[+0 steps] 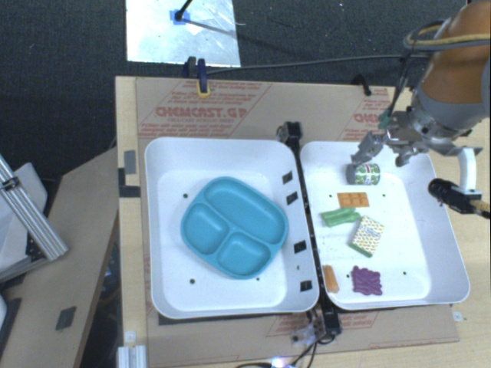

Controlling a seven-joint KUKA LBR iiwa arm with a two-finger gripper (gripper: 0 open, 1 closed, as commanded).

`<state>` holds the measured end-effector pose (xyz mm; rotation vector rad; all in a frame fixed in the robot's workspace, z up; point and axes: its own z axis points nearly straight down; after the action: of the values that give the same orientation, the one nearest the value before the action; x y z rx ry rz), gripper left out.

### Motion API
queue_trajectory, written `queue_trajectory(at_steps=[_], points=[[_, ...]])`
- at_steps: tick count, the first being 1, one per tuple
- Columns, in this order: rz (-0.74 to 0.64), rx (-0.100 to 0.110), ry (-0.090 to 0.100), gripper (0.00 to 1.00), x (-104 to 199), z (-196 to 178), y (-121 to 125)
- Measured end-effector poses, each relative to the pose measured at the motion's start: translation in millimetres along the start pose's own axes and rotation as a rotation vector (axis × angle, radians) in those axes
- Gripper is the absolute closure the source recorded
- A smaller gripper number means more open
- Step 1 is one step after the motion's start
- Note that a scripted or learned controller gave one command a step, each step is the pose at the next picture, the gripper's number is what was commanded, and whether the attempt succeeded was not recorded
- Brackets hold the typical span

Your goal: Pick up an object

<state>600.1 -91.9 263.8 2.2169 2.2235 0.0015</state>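
My gripper (383,152) hangs over the far part of the right bin (437,228), its two fingers spread apart and nothing between them. One finger (366,149) sits just above a small can with a green label (366,175), which lies on its side. Nearer the front lie an orange waffle-like square (353,200), a green pod (340,217), a small patterned box (368,236), a bunch of purple grapes (367,280) and an orange carrot piece (330,277) by the bin's left wall.
The left bin (165,175) holds a blue divided plate (234,226). A black divider with clips (301,205) runs between the bins. The arm's grey and orange body (460,60) looms over the right bin's far right corner.
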Motion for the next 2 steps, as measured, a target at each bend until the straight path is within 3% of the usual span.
queue_trajectory(at_steps=[2], points=[[0.002, 0.004, 0.001, 0.00, 9.2, 93.8, -2.3]])
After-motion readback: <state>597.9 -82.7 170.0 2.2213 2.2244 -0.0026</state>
